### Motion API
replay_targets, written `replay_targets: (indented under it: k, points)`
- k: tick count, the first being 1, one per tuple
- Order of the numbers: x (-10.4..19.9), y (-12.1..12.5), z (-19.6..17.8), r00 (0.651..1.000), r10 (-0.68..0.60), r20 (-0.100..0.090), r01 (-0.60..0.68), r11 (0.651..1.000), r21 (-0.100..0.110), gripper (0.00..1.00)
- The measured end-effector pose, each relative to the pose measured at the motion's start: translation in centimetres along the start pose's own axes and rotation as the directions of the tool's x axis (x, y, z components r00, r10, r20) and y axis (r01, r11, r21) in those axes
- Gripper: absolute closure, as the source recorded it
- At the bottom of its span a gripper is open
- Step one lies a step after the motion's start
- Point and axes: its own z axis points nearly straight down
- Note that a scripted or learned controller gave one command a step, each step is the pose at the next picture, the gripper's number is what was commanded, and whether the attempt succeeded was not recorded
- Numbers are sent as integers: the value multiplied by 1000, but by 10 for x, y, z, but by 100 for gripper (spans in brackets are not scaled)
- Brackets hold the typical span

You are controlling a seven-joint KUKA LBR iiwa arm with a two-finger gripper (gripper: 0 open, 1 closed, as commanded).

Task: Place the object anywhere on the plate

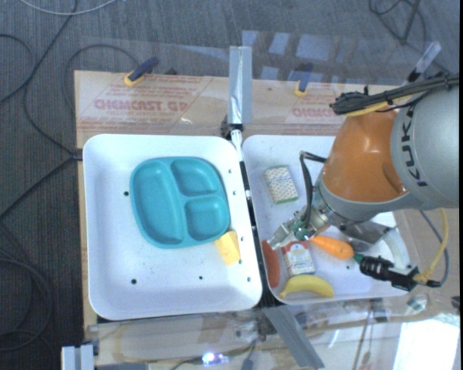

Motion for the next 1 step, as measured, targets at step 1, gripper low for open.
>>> replay_targets:
  k: [1]
  points:
    - [24, 13, -7, 1000, -14, 0, 14, 1000, -1, 100]
